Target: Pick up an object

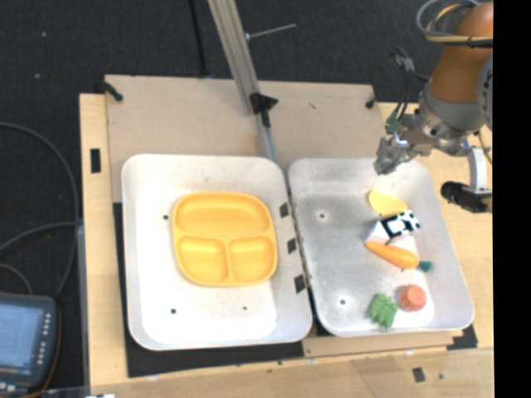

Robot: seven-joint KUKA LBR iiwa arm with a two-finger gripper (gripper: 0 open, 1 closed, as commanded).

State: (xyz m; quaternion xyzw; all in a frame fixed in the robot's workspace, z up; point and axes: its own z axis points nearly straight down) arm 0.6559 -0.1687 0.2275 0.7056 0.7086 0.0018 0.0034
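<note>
The gripper hung at the upper right of the frame, over the top edge of the right bin. I could not tell if it was gripping or let go, and nothing showed in it. Just below it lay a yellow piece, touching a small black-and-white block. Under those lay an orange carrot. Near the bin's lower edge sat a green toy beside a round orange-red toy. The left bin held a yellow tray with three parts.
</note>
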